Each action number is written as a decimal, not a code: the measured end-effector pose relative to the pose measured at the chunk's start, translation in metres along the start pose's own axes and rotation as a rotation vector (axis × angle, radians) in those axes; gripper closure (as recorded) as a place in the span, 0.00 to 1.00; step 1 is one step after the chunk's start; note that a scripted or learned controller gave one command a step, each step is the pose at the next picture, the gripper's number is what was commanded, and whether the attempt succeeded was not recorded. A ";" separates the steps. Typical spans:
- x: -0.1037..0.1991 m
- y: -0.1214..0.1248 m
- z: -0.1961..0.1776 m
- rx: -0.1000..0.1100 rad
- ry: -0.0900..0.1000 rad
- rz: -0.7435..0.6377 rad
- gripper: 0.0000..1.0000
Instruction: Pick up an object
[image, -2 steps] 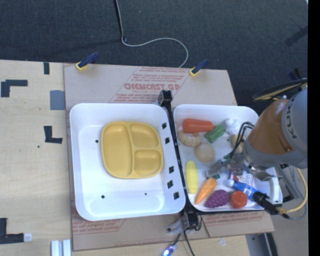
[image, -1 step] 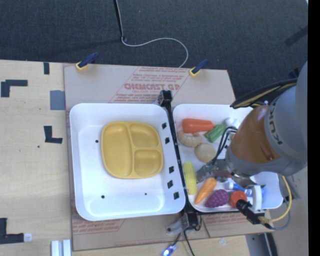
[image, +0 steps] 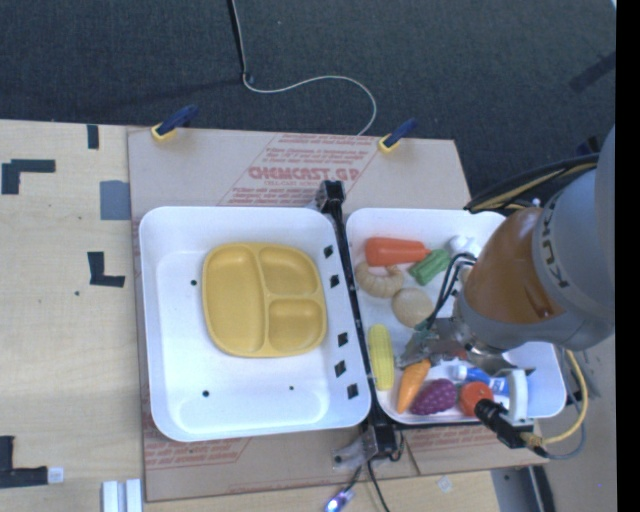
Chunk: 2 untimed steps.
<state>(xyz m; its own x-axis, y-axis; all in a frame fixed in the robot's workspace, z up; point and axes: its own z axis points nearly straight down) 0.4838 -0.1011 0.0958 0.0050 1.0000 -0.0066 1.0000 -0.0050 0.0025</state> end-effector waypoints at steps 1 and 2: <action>0.061 0.070 -0.095 -0.009 0.008 -0.015 1.00; 0.131 0.030 -0.171 0.001 0.009 -0.012 1.00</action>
